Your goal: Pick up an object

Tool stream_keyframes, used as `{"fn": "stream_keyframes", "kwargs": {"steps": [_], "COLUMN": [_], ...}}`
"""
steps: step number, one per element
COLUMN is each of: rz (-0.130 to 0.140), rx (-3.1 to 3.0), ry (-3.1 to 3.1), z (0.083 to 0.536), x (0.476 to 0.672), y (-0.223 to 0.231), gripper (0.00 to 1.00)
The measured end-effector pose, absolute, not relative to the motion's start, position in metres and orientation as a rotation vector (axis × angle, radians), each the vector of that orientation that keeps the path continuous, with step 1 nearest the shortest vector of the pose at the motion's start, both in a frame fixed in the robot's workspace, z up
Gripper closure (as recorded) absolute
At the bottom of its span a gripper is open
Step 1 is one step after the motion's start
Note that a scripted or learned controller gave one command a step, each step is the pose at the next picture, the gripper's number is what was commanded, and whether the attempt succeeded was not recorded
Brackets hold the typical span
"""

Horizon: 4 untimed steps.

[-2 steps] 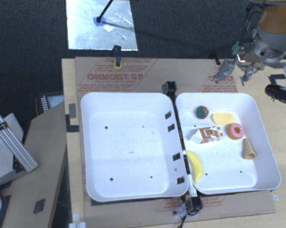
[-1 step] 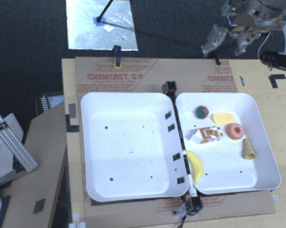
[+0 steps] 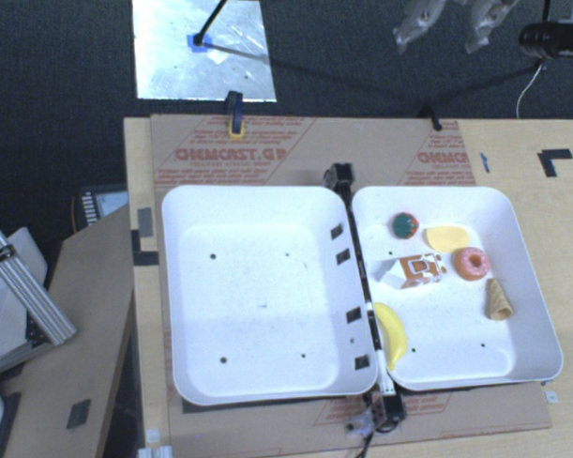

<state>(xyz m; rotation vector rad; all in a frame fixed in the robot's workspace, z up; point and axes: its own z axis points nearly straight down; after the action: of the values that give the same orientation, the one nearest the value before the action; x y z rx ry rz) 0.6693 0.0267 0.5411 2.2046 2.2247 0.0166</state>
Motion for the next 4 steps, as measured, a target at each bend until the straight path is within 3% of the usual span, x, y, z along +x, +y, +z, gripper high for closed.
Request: {"fn": "stream_keyframes", "kwargs": {"steps": [1, 3, 4], "rz": [0.007, 0.000, 0.001], "rx": [2.206, 2.225, 2.221], "ry": [2.230, 2.212, 2.215], "z": [0.547, 0.535, 0.535], "x": [0.669, 0.668, 0.668], "y": [0.024, -0.124, -0.161], "gripper": [1.00, 1.00, 1.00]}}
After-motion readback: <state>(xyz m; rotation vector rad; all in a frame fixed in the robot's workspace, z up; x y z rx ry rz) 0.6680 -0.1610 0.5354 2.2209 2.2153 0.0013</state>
